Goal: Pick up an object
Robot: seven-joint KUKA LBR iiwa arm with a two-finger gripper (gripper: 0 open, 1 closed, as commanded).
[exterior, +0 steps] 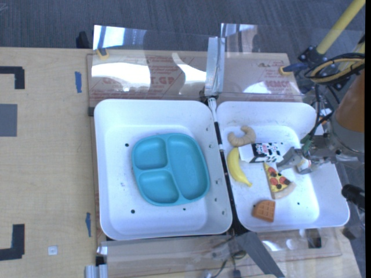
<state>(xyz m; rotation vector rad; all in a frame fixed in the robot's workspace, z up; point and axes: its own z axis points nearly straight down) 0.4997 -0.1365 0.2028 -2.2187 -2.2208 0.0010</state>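
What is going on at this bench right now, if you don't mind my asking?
A robot arm reaches into the right bin from the right, its gripper low beside a pizza slice and a black-and-white carton. A banana, a peanut and a waffle piece lie nearby. The left bin holds a blue divided plate.

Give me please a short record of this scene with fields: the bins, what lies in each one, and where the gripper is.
left bin: holds a teal divided plate
right bin: holds a banana, a tan curved piece, a black-and-white carton, a pizza slice, an orange waffle piece
gripper: low over the right bin, at the carton's right end and just above the pizza slice
grasp: cannot tell from this view
arm: enters from the right
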